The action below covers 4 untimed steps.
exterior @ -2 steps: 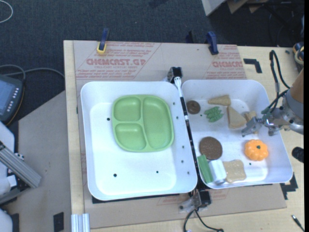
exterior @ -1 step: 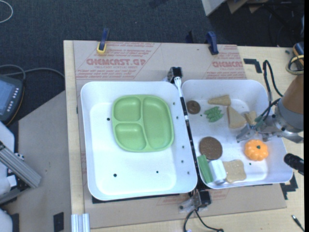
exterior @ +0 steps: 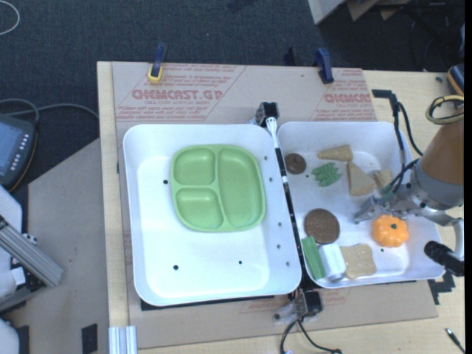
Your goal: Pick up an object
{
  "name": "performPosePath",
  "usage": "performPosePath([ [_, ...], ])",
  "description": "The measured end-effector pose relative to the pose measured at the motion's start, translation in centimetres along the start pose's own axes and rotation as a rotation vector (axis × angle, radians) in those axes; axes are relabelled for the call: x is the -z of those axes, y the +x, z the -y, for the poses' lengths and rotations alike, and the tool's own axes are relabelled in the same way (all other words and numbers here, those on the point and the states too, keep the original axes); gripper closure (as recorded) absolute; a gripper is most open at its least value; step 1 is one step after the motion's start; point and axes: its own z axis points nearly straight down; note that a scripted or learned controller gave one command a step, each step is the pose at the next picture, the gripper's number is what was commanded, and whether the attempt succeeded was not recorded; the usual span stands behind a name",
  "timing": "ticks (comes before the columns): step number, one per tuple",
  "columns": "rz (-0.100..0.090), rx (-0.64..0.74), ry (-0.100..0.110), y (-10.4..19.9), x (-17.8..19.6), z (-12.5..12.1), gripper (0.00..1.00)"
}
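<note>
While gripper [exterior: 380, 206] hangs low in right bin [exterior: 413, 271], approach step on, no grasp yet | fingers' state: can't tell, too blurred | orange pumpkin toy [exterior: 389, 230] just below tip, apart | next: centre over it, drop, close.

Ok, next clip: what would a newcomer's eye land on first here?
Probably the green tray, alone in the left bin. Next, the right bin, crowded with toy food: an orange pumpkin, a brown disc, a toast slice and green leaves. The arm reaches in from the right, its tool low beside the pumpkin.
</note>
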Motion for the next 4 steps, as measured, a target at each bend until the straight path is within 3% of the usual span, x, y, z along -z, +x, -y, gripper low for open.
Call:
performPosePath([
  [1, 0.003, -0.001, -0.006, -0.1, 1.3, -0.1, 1.00],
  [3, 0.007, 0.001, -0.013, -0.4, 13.0, -0.9, 1.00],
  [4, 0.005, 0.001, -0.010, -0.4, 14.3, -0.9, 1.00],
])
